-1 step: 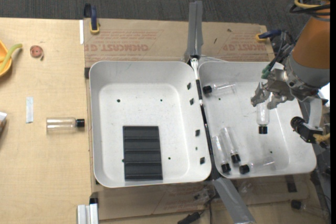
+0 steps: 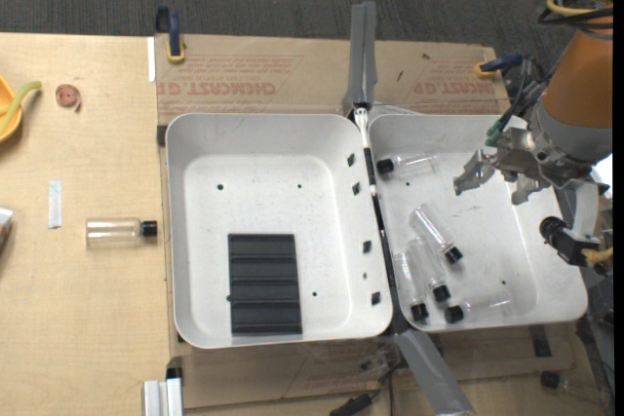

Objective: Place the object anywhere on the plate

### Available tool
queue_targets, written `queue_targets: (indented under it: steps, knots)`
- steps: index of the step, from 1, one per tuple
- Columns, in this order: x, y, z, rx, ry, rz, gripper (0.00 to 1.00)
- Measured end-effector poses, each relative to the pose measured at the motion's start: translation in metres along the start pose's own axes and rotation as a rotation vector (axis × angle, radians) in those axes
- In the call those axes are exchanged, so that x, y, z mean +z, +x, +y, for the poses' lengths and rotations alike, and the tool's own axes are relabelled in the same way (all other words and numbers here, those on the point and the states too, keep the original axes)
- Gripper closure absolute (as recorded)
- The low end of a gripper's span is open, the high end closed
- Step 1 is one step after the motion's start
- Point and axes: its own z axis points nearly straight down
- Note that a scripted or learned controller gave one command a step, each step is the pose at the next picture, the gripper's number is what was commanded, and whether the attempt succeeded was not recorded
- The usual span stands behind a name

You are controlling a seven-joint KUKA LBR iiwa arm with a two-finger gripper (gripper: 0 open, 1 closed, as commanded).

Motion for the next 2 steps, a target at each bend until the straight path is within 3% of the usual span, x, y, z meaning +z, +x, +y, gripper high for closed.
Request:
queue_targets:
  steps: [1, 2]
  knots:
    - [-0.031, 0.007, 0.097, -0.024, -0.002, 0.000, 0.00]
    - [-0.209, -0.028, 0.092, -0.051, -0.002, 0.000, 0.00]
